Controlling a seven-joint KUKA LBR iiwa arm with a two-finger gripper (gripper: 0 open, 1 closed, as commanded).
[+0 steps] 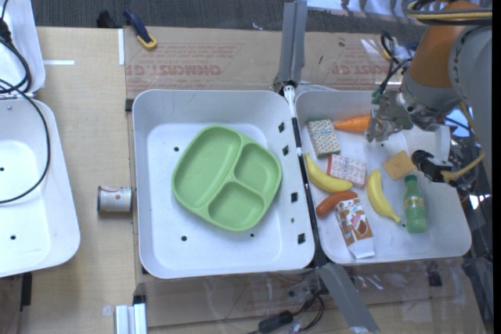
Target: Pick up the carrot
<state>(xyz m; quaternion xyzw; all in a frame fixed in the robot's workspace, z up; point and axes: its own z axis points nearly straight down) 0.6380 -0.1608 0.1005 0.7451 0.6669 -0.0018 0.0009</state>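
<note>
Nearest the camera, a juice carton [356, 227] is lying in the right bin [454, 242]. Carrot [351, 123] is resting at the far side, just beside the gripper [378, 129]; finger opening is indiscernible. Likely light, rigid, smooth: grasp mid-body, across its width.

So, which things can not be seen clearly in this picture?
- Pincer, camera view: its tips are too small and dark to read.
- Right end of the small orange carrot: the pincer covers it.
- Print on the red-and-white snack packet: too small.
- Grey arm: cut off by the right edge.
</note>
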